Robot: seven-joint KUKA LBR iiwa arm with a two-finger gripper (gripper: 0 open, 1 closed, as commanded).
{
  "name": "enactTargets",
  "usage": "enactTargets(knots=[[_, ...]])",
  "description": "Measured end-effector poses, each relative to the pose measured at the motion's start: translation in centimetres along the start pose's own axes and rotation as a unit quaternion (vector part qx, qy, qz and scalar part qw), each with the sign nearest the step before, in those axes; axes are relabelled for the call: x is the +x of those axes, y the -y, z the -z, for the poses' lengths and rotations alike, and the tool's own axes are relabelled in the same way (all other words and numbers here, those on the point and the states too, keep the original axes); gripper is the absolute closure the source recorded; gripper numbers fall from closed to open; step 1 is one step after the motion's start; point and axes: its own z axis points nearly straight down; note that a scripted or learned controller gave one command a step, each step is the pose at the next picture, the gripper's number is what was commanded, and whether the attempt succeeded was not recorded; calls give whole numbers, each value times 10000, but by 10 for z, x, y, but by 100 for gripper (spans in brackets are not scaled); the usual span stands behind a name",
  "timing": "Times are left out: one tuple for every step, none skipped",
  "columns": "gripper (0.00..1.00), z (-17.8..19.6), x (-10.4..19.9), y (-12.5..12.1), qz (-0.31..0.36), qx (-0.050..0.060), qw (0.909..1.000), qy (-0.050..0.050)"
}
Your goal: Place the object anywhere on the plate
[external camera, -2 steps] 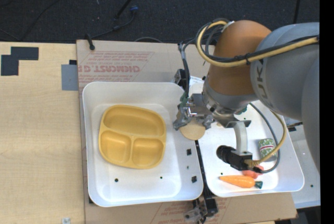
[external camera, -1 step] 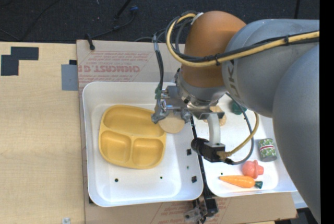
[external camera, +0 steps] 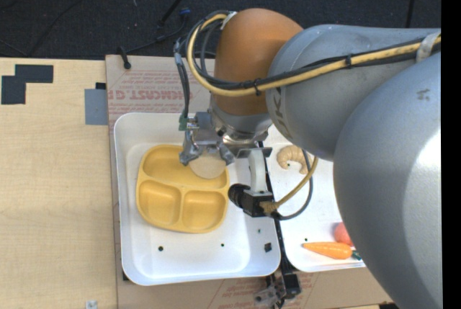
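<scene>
A yellow divided plate [external camera: 180, 196] lies in the left white bin [external camera: 187, 264]. A pale beige round object [external camera: 208, 169] rests at the plate's upper right corner, over the large compartment. My gripper [external camera: 207, 153] hangs directly over that object, touching or nearly touching its top edge, and the wrist hides the object's far side. The orange wrist band [external camera: 248, 55] and the grey arm [external camera: 374, 127] reach in from the right above it.
The right bin holds a pale curled piece [external camera: 290, 155] near its far left, an orange carrot [external camera: 328, 250] at the front and a red-orange item [external camera: 341, 232] beside it. A black cable connector [external camera: 248, 201] hangs off the wrist over the plate's right edge.
</scene>
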Motion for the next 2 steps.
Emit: enactTargets(knots=[[100,-17,42,-26,-10,-1,10000,4],[0,-16,41,-25,-13,4,10000,14]])
